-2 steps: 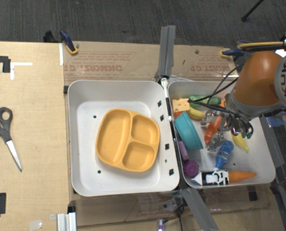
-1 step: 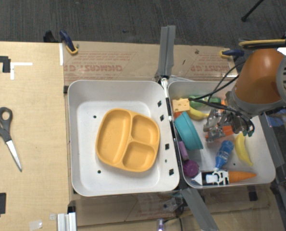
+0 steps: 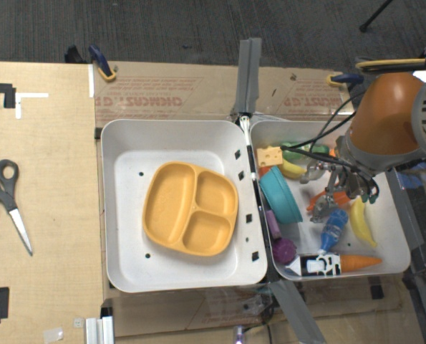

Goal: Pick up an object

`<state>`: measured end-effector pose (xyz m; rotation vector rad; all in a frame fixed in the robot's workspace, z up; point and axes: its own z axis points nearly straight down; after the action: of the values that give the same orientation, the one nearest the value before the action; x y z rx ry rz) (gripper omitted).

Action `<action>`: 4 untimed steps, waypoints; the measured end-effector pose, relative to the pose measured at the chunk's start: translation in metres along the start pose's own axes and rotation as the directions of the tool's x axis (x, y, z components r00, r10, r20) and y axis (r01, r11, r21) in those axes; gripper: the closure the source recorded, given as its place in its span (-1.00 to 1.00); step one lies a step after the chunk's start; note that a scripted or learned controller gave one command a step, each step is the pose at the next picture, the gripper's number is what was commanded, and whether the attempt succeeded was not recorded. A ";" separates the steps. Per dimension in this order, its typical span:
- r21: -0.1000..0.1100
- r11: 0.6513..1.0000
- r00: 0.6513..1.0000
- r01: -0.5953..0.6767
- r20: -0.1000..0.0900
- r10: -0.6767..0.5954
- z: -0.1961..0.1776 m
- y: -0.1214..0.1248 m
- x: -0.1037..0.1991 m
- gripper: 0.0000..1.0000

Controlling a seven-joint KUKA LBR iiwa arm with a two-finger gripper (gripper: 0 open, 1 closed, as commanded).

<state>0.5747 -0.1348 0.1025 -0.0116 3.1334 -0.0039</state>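
Object to pick: no single thing is named by the task; the likeliest target, as a judgement, is the blue bottle point(image 3: 333, 230), since it lies closest under the end effector.
Landmark: the teal bowl point(image 3: 281, 195), tipped on its side against the left wall of the right bin point(image 3: 395, 221); every place below is given from it.
Left of the bowl: the left bin point(image 3: 119, 192) holds a yellow divided plate point(image 3: 191, 208); further left, scissors point(image 3: 8, 199) lie on the desk point(image 3: 41, 264).
Just above the bowl: a small orange-yellow block point(image 3: 270, 156) and a short yellow banana-like piece point(image 3: 293, 169).
Below the bowl: a purple round piece point(image 3: 283, 250), then a black-and-white item point(image 3: 321, 265) by the bin's near wall.
Right of the bowl: the blue bottle, small, translucent blue, its long axis running nearly upright in the view with a slight lean.
End effector: point(image 3: 339, 192), right of the bowl and just above the bottle; whether it is apart or together cannot be told, as cables and clutter hide it.
Key relation: the bottle sits directly toward the bin's near wall from the end effector, almost touching it in the view.
Further right: a yellow banana point(image 3: 361, 222) alongside the bottle, and an orange carrot point(image 3: 357, 262) below it.
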 end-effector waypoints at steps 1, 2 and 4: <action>0.000 1.000 1.000 0.019 -0.002 -0.019 0.008 -0.084 0.036 -1.00; 0.001 1.000 1.000 0.022 0.003 -0.022 -0.002 -0.084 0.034 1.00; 0.005 0.997 0.996 0.083 0.020 -0.083 0.003 -0.085 0.078 -1.00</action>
<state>0.4974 -0.2204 0.0991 -0.1403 3.1098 -0.0105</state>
